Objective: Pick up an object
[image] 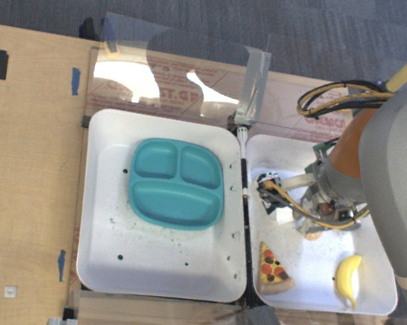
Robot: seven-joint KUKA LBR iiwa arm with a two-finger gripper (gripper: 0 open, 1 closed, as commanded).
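Objects for picking lie in the right bin [376, 297]: a pizza slice toy [274, 269] at 7 o'clock and a banana [348, 279] at 5 o'clock. The left bin [93, 240] holds a teal divided plate [178, 183] at its centre. The arm [400, 165] covers the right bin's 2 o'clock part. The gripper [314, 226] sits low near the middle, cables hiding it, and a small tan thing under it is hard to identify.

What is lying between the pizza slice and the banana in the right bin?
Nothing: in the camera view, the bin floor between the pizza slice and the banana is bare white.
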